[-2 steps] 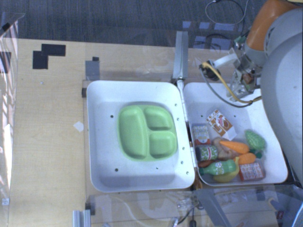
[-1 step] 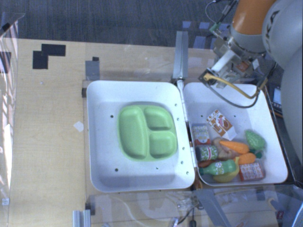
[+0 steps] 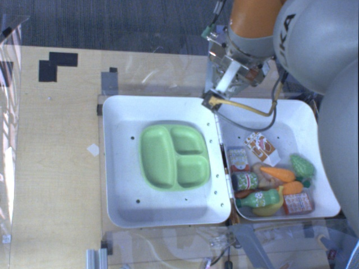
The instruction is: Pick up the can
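Green-labelled can [image 3: 245, 180] lies half buried among crowded toy food [image 3: 276, 174].

Even, fairly bright overhead light fills the scene, and the left white bin [image 3: 162, 161] is the brightest surface, close to washed out along its rim. Soft shadow pools inside it just below the green tray [image 3: 175, 157]. Above that bin faint reflections streak a clear panel, and the whole picture is slightly soft and grainy.
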`<state>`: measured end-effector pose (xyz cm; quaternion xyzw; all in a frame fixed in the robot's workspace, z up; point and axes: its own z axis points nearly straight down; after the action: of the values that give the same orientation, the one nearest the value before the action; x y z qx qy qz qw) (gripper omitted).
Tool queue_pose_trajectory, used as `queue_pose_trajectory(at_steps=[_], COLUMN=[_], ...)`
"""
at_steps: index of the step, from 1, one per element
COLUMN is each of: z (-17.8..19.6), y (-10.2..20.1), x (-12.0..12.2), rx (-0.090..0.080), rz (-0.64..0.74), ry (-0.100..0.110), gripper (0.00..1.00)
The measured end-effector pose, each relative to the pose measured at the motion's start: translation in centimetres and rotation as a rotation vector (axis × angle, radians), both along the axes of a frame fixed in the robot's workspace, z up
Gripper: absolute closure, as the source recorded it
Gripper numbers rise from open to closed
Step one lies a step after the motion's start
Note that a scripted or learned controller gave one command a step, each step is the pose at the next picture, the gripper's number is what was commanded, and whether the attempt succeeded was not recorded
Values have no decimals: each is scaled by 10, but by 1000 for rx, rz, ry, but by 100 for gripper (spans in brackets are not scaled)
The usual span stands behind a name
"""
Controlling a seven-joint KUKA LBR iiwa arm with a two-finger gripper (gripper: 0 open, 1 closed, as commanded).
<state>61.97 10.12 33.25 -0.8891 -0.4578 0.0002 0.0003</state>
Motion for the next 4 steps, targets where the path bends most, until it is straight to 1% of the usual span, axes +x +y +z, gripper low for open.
queue_pose_trajectory(at_steps=[1, 2, 3, 4], z=[-25, -56, -71, -35], y=[-29, 11, 71, 122], x=[23, -47, -43, -12], rx=[-1, 0, -1, -2], rz=[-225, -608, -749, -444], ry=[0, 1, 0, -1], gripper=[100, 100, 100, 100])
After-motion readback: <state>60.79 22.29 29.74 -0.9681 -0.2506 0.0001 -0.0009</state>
